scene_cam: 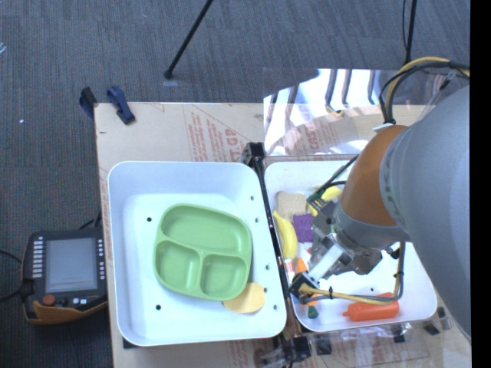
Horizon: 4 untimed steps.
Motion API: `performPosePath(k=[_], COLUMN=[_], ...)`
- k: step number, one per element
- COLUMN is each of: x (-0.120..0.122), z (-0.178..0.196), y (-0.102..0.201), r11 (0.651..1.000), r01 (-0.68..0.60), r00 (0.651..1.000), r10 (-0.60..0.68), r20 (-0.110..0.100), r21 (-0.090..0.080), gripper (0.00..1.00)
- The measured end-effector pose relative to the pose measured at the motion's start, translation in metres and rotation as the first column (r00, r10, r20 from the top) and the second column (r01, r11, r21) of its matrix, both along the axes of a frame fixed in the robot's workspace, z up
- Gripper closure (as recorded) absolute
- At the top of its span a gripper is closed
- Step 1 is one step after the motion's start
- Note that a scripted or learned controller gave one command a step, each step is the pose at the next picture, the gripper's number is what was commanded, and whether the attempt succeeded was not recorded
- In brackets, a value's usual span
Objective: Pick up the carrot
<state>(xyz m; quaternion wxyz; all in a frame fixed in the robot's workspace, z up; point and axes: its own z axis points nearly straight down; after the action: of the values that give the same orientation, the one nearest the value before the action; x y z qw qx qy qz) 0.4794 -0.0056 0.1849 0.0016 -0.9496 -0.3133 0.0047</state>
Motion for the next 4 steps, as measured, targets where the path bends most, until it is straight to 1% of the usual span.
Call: performPosePath(k=[1,2,3,4], x=[0.0,-0.004,-0.004,-0.005], z=[0.0,0.0,0.0,0.0], y=[0.001,0.022,0.022,0.033], r11=[1.0,0.986,0.956,0.906], r01=[-0.002,0.169,0.293,0.422], r00=[1.0,0.986,0.956,0.906], r10=[0.002,-0.169,-0.293,-0.422], r20=[0.0,0.001,0.002,0.002], r21=[0.001,-0.001,-0.001,-0.002], gripper=[0.0,0.0,0.0,0.0])
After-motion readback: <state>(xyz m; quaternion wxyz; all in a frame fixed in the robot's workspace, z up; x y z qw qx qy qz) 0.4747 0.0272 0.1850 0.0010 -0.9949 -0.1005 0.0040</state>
